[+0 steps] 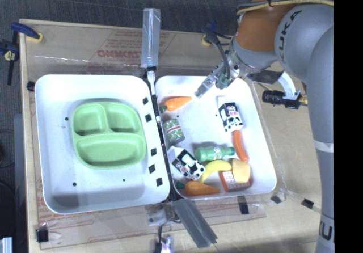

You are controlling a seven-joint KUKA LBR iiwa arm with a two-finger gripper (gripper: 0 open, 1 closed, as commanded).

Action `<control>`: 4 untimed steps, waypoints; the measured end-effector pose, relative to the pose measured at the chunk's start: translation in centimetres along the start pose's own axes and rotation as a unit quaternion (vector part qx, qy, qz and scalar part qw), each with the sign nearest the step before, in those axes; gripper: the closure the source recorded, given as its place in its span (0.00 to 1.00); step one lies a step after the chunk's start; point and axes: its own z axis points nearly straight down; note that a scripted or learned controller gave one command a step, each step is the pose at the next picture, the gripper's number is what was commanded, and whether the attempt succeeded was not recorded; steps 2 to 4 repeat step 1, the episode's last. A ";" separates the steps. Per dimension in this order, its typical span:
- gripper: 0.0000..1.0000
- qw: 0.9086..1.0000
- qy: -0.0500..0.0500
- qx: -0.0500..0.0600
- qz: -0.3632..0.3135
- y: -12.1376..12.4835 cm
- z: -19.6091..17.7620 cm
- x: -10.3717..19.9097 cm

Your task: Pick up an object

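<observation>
Wooden bench [85,47] on dark carpet, two white bins taped and clamped side by side. Left bin [51,133] has a green divided plate [109,134] only. Right bin [258,133] holds the pick candidates: carrot [177,102] far-left, small can [173,131], two black-and-white cow-print cartons [229,116] [189,165], green bottle [214,151], banana [211,169], a second carrot [199,189] at the near edge. Most clutter is bunched near-right, probably from random drops. Gripper [214,81] hangs over the far edge of the right bin, just right of the far carrot, nothing between its fingers. Open or clenched: cannot tell. No pick made yet, by my read.
</observation>
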 end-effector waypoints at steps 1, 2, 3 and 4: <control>0.00 1.000 0.000 0.000 0.000 0.0 0.1 0.0; 0.00 1.000 0.000 0.000 0.000 0.0 0.1 0.0; 0.00 1.000 0.000 0.000 0.000 0.0 0.1 0.0; 0.00 1.000 0.000 0.000 0.000 0.0 0.1 0.0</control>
